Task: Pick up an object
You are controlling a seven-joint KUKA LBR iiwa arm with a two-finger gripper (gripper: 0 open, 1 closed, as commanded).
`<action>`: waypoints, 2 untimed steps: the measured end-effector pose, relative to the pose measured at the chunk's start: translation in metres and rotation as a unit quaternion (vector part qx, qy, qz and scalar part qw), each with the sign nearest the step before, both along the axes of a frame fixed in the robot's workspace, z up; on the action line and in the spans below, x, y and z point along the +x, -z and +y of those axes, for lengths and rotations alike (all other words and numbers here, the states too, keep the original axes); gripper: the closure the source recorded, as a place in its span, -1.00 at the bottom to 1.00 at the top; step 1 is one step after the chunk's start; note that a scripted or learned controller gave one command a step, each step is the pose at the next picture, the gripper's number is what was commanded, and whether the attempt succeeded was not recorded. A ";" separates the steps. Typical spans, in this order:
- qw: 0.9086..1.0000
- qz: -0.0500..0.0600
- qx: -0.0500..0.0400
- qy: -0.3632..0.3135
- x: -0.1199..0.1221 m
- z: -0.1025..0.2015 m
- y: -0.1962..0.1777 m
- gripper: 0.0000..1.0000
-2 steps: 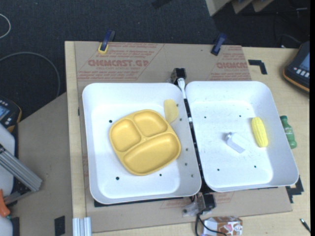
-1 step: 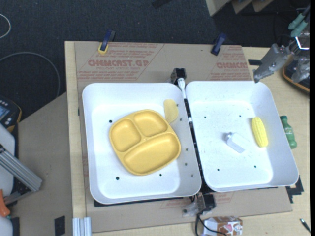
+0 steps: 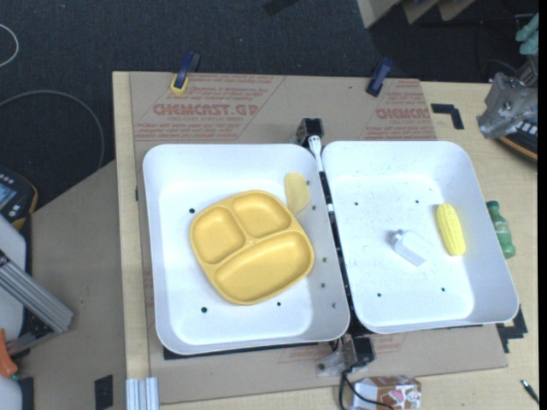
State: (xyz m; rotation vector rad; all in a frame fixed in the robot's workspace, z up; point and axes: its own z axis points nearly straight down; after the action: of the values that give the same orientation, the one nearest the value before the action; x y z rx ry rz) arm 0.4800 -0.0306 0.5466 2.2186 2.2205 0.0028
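Observation:
In the left bin (image 3: 162, 229) lies a yellow divided plate (image 3: 250, 246), with a small pale yellow piece (image 3: 297, 191) against its upper right rim. The right bin (image 3: 376, 178) holds a yellow corn cob (image 3: 450, 228) near its right wall and a small grey-white block (image 3: 408, 248) near its middle. My gripper (image 3: 508, 107) shows as a grey metal shape at the right edge, above the right bin's far right corner and well apart from every object.
A green object (image 3: 501, 228) lies on the board just outside the right bin's right wall. Clamps (image 3: 181, 73) (image 3: 379, 77) hold the cardboard base at the back. A black divider strip (image 3: 325, 196) runs between the bins.

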 end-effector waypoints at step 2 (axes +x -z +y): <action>1.000 0.005 0.000 -0.002 -0.001 0.071 0.090 1.00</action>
State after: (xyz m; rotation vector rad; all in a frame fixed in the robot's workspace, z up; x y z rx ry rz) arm 0.4790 0.0399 0.4562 2.2209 2.2295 -0.0085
